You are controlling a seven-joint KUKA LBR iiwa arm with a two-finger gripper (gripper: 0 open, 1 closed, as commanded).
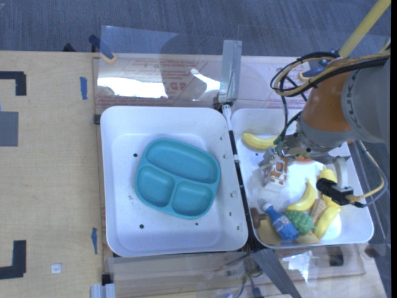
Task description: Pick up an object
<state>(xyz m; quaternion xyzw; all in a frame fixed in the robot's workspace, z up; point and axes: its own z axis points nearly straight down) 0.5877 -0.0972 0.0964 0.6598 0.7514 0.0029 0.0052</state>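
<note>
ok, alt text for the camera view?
Grey arm reaches into the right bin over bananas, a blue bottle and other small items. The left bin holds a teal divided plate.

White bins: two, a left bin (pixel 118 185) and a right bin (pixel 360 228). Teal divided plate (pixel 178 177): one, with three compartments. Yellow bananas: three, at (pixel 257 141), (pixel 304 198) and (pixel 327 219). Blue bottle (pixel 282 223): one. Green bumpy item (pixel 301 220): one. Small printed packet (pixel 276 174): one. Further items in the pile cannot be counted.
</note>
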